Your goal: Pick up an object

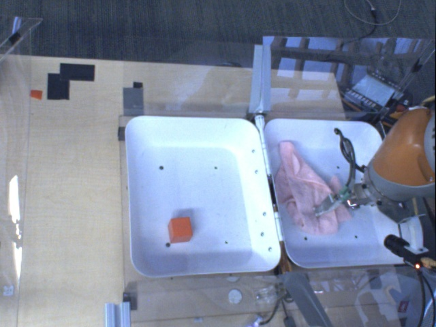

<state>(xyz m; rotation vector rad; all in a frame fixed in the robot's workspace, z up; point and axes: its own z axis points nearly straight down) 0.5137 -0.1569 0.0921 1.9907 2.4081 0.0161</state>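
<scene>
End effector (334, 204) sits low in the right bin (361, 251), down on the near-right part of the pink cloth (303, 189). Fingertips look pressed into or against the fabric, but whether they're spread or pinched can't be told from this angle; too small, partly mixed w/ the cloth folds. So no claim it's holding anything.

Pink cloth: crumpled, lying lengthwise in the left half of the right bin, running from far to near, close to the divider btwn the bins. It rests flat on the bin floor, not lifted.

Progress, as a judgement: approach & descent look done, grasp is at the contact stage. Left to do: close on the fabric if not closed, lift, confirm cloth comes up w/ it. Nothing raised yet.

Around it: arm (405, 159), w/ orange band, comes in from the right over the right bin's edge. A dark cable (346, 152) loops down beside the wrist, over the bin's far-right part, near the cloth but not on it. Left bin (197, 131) holds an orange cube (180, 229) in its near-left area, well apart from the end effector. Both bins sit on the desk (68, 203). Nothing blocks the cloth; bin wall & divider are just beside it on the left.
</scene>
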